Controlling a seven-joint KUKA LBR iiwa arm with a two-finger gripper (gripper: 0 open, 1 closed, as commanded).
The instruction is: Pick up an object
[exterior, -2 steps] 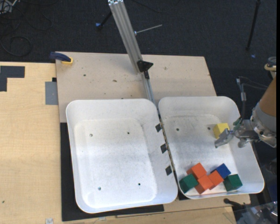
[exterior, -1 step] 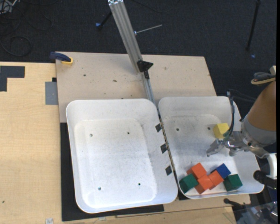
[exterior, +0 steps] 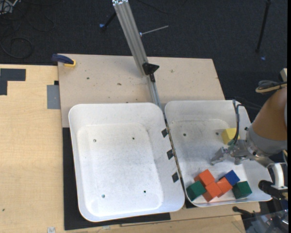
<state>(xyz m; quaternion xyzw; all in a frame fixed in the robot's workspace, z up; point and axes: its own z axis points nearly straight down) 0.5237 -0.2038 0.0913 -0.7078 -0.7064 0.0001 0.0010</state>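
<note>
**Gripper low in the right bin, nothing lifted yet**

Camera view: the arm [exterior: 270,125] reaches into the right bin [exterior: 199,113], with the gripper [exterior: 226,155] low over the floor beside the yellow block [exterior: 228,135]. Whether it is spread or pressed together I cannot tell, and nothing shows pinched in it. The pick looks not yet done; grasp and lift remain.

The likely targets lie clustered near the bin's front edge: orange blocks [exterior: 212,183], a blue block [exterior: 231,177] and green blocks [exterior: 196,189]. The orange pieces form a rough line running diagonally; the rest are cube-like, with no clear long axis.
</note>
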